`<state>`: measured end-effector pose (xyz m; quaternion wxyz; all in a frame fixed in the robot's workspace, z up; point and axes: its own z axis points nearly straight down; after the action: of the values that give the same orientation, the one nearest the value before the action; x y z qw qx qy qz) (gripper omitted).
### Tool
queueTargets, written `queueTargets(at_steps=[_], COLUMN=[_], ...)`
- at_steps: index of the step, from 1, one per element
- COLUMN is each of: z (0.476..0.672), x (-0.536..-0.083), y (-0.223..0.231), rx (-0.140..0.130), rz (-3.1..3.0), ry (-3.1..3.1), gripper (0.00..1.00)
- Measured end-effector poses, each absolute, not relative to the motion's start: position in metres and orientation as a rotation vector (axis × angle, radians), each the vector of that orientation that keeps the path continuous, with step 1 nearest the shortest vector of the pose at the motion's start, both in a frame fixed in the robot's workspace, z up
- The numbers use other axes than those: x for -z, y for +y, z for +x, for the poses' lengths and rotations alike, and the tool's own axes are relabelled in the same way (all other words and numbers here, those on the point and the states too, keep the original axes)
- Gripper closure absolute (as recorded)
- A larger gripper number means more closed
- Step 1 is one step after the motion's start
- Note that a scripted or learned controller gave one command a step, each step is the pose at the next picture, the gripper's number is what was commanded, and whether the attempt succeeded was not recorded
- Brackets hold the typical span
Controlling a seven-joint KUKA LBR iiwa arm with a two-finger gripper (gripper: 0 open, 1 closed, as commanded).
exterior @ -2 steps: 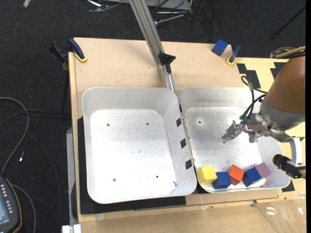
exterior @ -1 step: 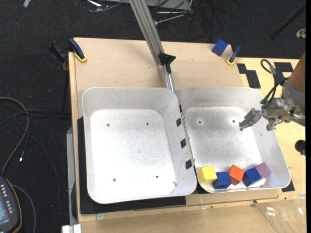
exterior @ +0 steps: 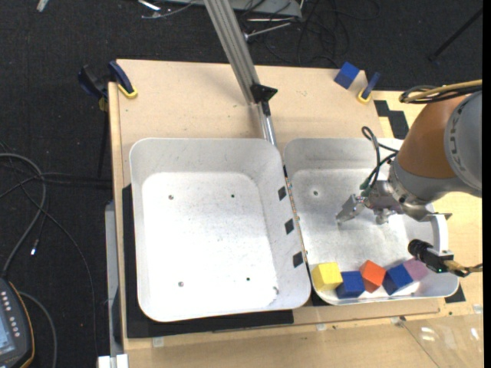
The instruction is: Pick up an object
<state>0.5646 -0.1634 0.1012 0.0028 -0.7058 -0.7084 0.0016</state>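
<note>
Blocks, yellow block (exterior: 327,274) leftmost, line the right bin's (exterior: 322,163) near wall, nearer than the gripper (exterior: 362,210) (fingers spread, holding nothing).

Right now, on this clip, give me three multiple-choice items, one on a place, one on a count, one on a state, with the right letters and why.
1. Where do the blocks lie?
A. along the near edge of the right bin
B. in the middle of the left bin
C. on the floor

2. How many yellow blocks lie in the right bin?
A. three
B. one
C. none

3. What is the gripper doing?
A. gripping the yellow block
B. resting in the left bin
C. poised over the right bin, holding nothing

Answers:
1. A: the yellow block, orange block and blue blocks sit in a row by the near wall of the right bin.
2. B: a single yellow block shows.
3. C: the gripper is up-frame of the row, nothing between its fingers.
</note>
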Motion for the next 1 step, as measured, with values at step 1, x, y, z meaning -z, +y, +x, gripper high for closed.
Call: queueTargets(at_steps=[1], z=[0.5203], x=[-0.0953], y=[-0.1646], rx=[-0.001], rz=[-2.224], ry=[-2.218], gripper=[0.00])
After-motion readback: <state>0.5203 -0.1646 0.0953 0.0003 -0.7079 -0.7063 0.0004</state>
